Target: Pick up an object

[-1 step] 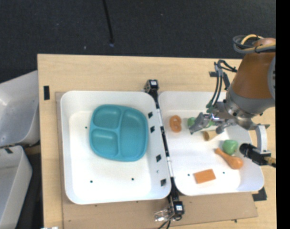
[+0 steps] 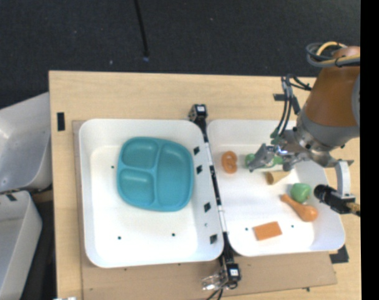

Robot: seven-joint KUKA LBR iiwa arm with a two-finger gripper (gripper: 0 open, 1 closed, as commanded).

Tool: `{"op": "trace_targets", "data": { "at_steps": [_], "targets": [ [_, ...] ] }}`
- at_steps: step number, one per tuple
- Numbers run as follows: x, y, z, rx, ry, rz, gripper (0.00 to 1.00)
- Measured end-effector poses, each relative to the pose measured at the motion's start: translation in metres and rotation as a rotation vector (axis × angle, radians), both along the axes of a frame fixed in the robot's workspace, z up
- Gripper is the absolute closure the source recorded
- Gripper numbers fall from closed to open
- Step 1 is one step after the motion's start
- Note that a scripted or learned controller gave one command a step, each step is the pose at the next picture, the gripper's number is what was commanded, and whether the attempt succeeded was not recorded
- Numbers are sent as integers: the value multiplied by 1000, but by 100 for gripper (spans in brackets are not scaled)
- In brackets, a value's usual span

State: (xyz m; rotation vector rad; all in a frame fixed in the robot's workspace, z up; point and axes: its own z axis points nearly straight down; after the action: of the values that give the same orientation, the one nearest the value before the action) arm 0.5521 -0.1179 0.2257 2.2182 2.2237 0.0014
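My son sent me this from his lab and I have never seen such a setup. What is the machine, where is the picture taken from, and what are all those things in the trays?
The picture comes from one camera fixed above a wooden bench, looking down at a slant. On the bench sit two shallow white bins side by side. The left bin holds a teal divided plate. The right bin holds small toy-like items: an orange rounded piece, a green ball, an orange carrot-like piece, an orange flat block and a small tan piece. The machine is a robot arm, grey with an orange band, reaching in from the right. Its gripper is low over the right bin, close to something green; I cannot tell whether it holds anything.
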Motion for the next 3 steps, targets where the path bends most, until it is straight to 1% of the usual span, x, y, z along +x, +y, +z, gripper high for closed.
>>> {"op": "trace_targets", "data": {
  "at_steps": [1, 3],
  "targets": [
    [-2, -10, -47, -2, 5, -3, 0],
    [-5, -15, -127, -2, 4, -5, 0]
  ]
}}
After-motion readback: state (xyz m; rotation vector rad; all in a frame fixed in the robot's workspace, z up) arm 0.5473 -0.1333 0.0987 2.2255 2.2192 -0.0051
